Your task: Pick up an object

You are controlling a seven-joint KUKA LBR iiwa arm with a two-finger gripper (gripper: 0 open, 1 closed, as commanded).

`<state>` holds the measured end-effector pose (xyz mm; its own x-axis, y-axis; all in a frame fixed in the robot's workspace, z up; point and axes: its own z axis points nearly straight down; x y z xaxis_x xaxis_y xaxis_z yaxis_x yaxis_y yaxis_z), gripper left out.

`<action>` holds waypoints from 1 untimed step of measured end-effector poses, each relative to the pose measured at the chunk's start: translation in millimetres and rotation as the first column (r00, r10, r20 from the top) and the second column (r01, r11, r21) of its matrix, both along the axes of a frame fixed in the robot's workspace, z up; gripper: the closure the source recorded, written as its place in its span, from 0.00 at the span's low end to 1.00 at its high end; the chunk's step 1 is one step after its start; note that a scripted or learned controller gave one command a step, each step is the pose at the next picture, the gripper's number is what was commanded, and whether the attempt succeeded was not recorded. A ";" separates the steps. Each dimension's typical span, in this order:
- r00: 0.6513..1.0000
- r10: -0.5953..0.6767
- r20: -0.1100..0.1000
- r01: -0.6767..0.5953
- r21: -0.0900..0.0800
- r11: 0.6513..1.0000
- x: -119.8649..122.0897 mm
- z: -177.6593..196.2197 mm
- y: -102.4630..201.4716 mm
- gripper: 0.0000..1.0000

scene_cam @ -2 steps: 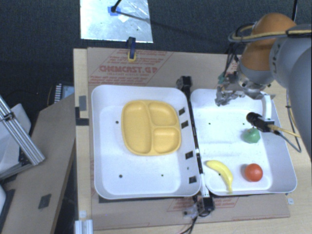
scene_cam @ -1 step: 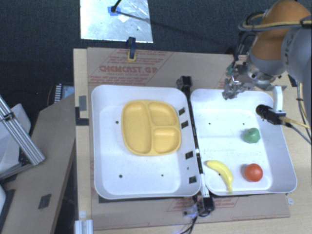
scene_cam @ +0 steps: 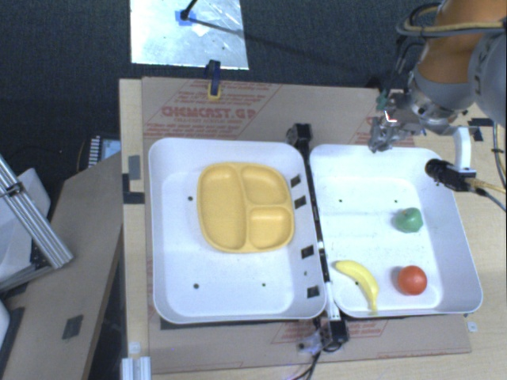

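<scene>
Two shallow white plastic bins stand side by side: the left bin carries one yellow plastic plate with three compartments, and the right bin carries three smooth toy fruits. These are one round green fruit, one round red fruit and one curved yellow banana. The grey metal pincer hangs over the far rim of the right bin, at about 12 o'clock; whether it is released or clenched I cannot tell. All three fruits are well apart from it: green at 5 o'clock, red beyond it, banana at 6 o'clock.
</scene>
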<state>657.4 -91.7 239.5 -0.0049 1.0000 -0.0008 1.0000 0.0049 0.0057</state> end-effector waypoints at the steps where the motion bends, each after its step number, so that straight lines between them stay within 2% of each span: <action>1: 1.000 0.003 -0.007 -0.003 0.003 1.000 -37.0 -6.1 48.5 1.00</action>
